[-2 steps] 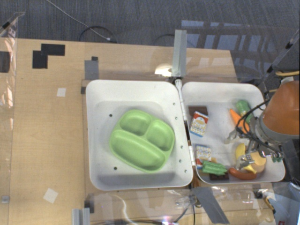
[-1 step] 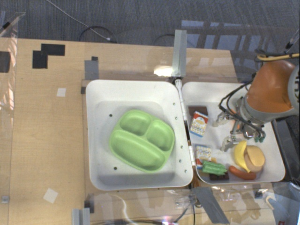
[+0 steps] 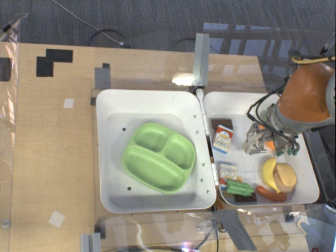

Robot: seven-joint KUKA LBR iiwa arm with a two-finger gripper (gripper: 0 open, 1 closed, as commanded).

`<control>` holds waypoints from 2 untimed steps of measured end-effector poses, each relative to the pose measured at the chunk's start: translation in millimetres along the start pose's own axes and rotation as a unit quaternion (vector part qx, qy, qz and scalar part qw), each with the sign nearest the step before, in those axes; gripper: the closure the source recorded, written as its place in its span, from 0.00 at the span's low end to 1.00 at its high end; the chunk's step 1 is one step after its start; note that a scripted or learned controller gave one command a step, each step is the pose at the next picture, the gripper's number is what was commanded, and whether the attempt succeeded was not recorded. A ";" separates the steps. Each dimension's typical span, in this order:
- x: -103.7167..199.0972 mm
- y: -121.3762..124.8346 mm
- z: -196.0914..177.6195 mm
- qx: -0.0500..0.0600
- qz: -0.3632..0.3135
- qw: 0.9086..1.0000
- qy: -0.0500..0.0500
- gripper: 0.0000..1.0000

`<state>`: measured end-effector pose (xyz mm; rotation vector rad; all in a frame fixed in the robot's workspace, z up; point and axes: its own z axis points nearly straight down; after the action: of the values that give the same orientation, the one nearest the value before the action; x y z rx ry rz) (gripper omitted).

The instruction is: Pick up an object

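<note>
Nearest us, along the front edge of the right bin (image 3: pixel 313 190), we see a red sausage-like piece (image 3: pixel 271 193) beside a dark block (image 3: pixel 244 197), with a green toy (image 3: pixel 239 187) lying just behind the block. A little farther in, a yellow banana (image 3: pixel 269 173) touches a tan round piece (image 3: pixel 286 177), and a small printed card (image 3: pixel 227 169) lies to their left near the bin's inner wall. Beyond that, a small carton (image 3: pixel 222 139) with a red top lies tilted, and a brown block (image 3: pixel 222 123) sits just behind it.

In the left bin (image 3: pixel 107 140), a green divided plate (image 3: pixel 159 156) rests at a slant on the floor.

The claw (image 3: pixel 257 143) hangs over the middle of the right bin, with a small orange piece (image 3: pixel 269 145) just beside it; we cannot tell whether its fingers are spread or closed, or whether they grip anything. Above it rises the arm's orange band (image 3: pixel 310 91). The wooden surface (image 3: pixel 47 156) stretches behind and to the left.
</note>
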<state>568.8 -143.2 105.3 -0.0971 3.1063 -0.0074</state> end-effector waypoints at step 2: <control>70.7 40.8 -31.4 -0.004 -0.011 1.000 0.017 1.00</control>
<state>494.6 -106.8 134.1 -0.1320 3.1386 0.0019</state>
